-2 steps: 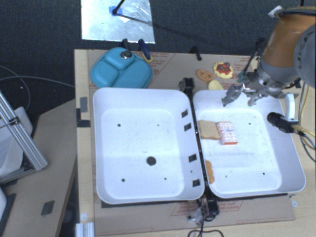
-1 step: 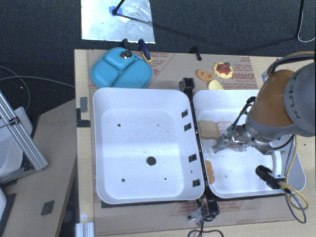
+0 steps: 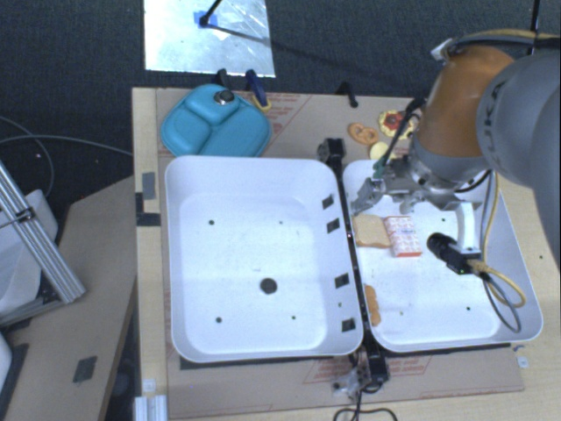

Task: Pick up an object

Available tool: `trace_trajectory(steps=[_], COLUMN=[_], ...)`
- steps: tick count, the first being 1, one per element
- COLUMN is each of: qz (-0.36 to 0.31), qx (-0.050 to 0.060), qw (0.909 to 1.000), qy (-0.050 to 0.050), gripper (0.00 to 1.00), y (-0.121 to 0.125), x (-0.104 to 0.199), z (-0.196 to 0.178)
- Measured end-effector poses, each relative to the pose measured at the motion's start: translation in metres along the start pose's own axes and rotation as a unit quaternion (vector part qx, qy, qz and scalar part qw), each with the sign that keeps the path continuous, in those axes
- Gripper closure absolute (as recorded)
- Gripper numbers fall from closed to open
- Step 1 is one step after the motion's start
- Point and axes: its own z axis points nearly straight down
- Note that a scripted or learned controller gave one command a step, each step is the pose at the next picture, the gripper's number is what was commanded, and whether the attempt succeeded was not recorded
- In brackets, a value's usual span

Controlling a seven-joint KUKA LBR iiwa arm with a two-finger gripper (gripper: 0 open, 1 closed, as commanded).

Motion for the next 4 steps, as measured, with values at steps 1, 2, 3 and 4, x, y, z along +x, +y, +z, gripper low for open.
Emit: trace_trajectory(steps=[1, 2, 3, 4], qz=[0.001, 0.006, 0.005, 0.004], qx=[0.001, 0.009, 0.005, -0.001], qw=[1.0, 0.9999, 1.0, 1.0], qy=[-0.001, 0.0, -0.001, 0.001], gripper=[0.0, 0.0, 1.0, 1.0], y=[0.08, -0.007, -0.002, -0.086], x=[0.06, 0.075, 0.074, 0.065], z=[0.005, 0.006, -0.005, -0.166])
